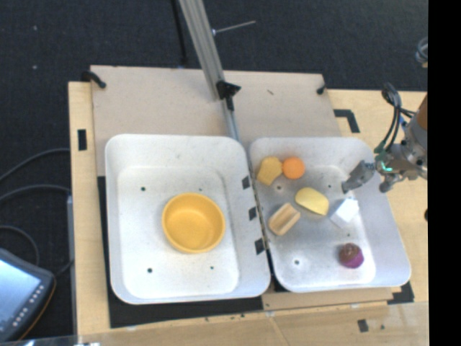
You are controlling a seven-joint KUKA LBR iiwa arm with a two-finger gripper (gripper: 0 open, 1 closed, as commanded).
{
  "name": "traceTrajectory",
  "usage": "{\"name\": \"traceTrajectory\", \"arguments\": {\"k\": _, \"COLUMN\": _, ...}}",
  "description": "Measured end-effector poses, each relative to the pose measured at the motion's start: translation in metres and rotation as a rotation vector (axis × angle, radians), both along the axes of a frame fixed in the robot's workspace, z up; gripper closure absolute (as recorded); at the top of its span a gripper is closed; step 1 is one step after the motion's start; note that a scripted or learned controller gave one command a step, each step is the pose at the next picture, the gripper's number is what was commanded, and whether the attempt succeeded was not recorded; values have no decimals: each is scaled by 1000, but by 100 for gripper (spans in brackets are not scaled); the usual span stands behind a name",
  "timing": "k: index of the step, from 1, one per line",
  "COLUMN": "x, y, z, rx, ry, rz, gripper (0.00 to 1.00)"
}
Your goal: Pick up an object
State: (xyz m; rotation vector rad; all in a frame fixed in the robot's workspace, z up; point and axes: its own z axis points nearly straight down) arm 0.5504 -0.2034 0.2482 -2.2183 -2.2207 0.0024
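One fixed camera looks down from above at a slant, far enough back to take in the whole bench (216,92) and some dark floor (72,20) beyond it. The left bin (130,157) sits near the middle of the frame, the right bin (382,251) toward the right, where the arm (414,132) enters.

My jaws (374,176) hang spread over the right bin's (382,265) far right side, nothing between them. Just below lies a white block (346,211), beside a yellow lemon-like piece (312,200). The left bin (130,193) holds a yellow bowl (192,223).
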Motion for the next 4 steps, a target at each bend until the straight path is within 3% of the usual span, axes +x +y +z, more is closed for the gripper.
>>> {"name": "traceTrajectory", "arguments": {"k": 1, "x": 1, "y": 0, "z": 3, "rx": -1, "ry": -5, "rz": 2, "gripper": 0}}
{"name": "traceTrajectory", "arguments": {"k": 3, "x": 15, "y": 12, "z": -104, "rx": -1, "ry": 1, "rz": 4, "gripper": 0}}
{"name": "traceTrajectory", "arguments": {"k": 4, "x": 21, "y": 8, "z": -127, "rx": -11, "ry": -22, "rz": -1, "gripper": 0}}
